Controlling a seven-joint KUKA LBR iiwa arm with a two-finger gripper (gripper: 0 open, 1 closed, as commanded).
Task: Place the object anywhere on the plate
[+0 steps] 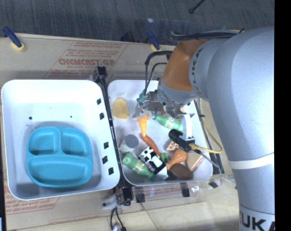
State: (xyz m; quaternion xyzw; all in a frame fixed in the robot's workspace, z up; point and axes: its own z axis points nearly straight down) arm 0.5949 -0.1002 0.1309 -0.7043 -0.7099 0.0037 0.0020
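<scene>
The object I seem to be after is an orange carrot-shaped toy (143,123). It hangs point-down in the right bin (117,88), just under my claw (150,106), at about 10 o'clock from the bin's middle. Its top end meets my claw tips, so it looks pinched there, but the tips are tiny and partly hidden by the wrist; I can't tell how far open I am, or whether the grip is real.

Round it, same bin: a yellow flat piece (120,108) at 9 o'clock from the carrot, a green bottle (167,121) at 3 o'clock. Below, at 6 o'clock, a heap: grey-capped item (131,141), second orange piece (151,144), black-and-white cow toy (152,160), green can (134,163), brown lumps (181,170). The clutter sits low in the bin, prob. why I'm working the upper, freer part.

The plate (60,157), blue w/ three compartments, lies in the left bin (49,88) toward 7 o'clock, well apart from the carrot, across the divider. My guess: lift needs to clear both bin walls before going left.
</scene>
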